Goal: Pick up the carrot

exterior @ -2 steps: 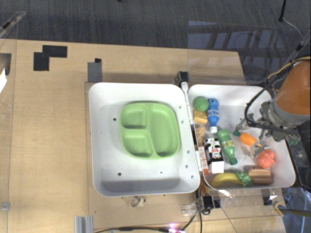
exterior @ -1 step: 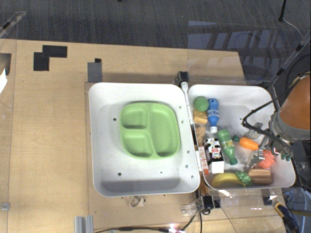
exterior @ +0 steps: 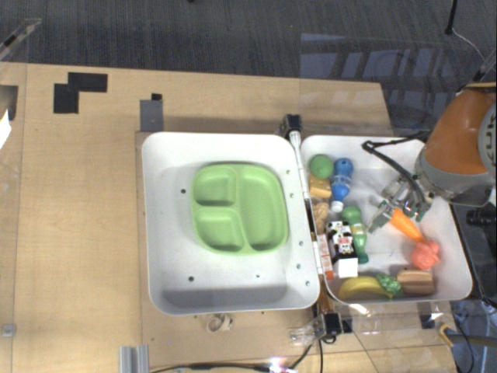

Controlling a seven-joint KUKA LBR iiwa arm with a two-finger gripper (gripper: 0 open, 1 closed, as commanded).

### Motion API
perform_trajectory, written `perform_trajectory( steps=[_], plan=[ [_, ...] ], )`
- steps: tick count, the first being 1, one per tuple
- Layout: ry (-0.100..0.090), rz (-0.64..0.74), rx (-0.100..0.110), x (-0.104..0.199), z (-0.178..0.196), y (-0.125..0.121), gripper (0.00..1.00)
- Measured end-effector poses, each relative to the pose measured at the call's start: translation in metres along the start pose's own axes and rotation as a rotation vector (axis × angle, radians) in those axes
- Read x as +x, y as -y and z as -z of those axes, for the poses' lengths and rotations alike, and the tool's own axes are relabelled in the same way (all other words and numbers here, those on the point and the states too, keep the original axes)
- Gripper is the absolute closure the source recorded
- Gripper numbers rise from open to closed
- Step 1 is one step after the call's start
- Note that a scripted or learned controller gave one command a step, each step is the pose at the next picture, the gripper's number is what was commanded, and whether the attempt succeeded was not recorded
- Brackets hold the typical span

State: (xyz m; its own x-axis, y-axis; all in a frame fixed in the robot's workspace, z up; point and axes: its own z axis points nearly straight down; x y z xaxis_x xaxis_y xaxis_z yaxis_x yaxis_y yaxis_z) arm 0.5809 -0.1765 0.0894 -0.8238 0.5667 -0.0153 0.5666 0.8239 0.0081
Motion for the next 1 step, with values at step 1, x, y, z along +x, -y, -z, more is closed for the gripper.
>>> perform_trajectory(
  steps=[1],
  plan=[
    [0.009,0.008,-0.003,-0.0030,0.0141,-0.0026,1.00]
  ],
)
